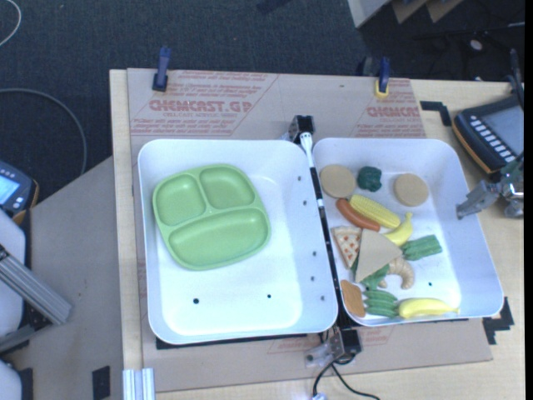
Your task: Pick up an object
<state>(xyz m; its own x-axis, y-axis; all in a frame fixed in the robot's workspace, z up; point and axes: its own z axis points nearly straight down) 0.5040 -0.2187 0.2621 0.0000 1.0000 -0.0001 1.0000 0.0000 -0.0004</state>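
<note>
Toy food (379, 252) fills the right bin (475, 248); the jaws (481, 198) hover beside it, spread, holding nothing.

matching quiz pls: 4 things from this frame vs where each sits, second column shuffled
Things:
1. green divided plate
2. banana
3. broccoli
4. gripper

Places:
A. near front edge of the right bin
B. just outside the right bin's right wall
C. left bin
D. back part of the right bin, between two round tan pieces

Pairs: 1-C, 2-A, 3-D, 4-B
</note>
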